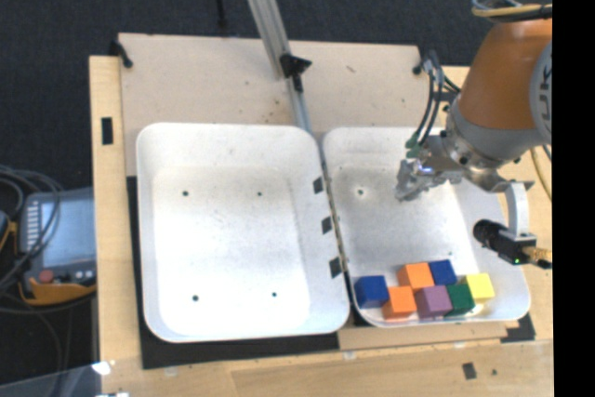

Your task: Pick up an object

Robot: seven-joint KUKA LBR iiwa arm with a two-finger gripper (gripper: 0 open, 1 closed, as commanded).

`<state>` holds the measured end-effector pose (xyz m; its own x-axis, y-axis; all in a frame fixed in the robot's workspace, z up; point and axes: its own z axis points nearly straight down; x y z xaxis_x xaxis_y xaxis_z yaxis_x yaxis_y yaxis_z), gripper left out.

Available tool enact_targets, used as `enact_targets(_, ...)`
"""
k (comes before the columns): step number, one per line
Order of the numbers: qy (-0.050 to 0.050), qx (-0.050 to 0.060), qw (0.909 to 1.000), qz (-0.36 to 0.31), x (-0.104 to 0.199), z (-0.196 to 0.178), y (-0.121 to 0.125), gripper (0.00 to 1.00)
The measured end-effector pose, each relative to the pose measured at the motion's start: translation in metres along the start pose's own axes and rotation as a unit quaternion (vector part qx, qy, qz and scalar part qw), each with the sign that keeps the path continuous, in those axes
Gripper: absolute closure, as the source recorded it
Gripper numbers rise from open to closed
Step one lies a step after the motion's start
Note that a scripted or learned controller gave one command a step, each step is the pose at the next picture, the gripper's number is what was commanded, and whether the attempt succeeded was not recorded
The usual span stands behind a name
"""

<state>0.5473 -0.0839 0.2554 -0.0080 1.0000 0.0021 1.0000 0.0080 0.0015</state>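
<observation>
- Blocks: seven small coloured cubes, bunched in the near right corner of the right bin, touching or nearly touching one another.
- Near row, left to right: blue block, orange block, purple block, green block, yellow block.
- Far row: second orange block and second blue block, side by side, just behind the orange and purple ones.
- The blue block sits at the left end of the cluster, a little apart from the rest, near the bin's left wall.
- All seven lie on the bin floor.
- Gripper: over the far half of the right bin, well apart from the blocks, tilted, tip pointing down and left. Open or closed: cannot tell.
- Arm: comes in from the right, with the orange band above the grey wrist, over the right bin's far right corner.
- Left bin: beside the right bin, rims meeting along the middle seam; a few dark dots on its floor.
- Black clips: spaced along that seam.
- Table: pale board under both bins, with a bare strip behind them.
- Metal rail: slants from the top edge down to the far end of the seam.
- Grey handheld unit: left of the table, with cables beside it on the dark floor.
</observation>
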Motion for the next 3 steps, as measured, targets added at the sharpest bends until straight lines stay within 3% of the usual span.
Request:
enact_targets(1, 0.000, 0.001, 1.0000, 0.000, 0.062, 0.002, -0.001, 1.00)
enact_targets(3, -0.001, 0.002, 1.0000, 0.001, 0.159, 0.022, -0.006, 1.00)
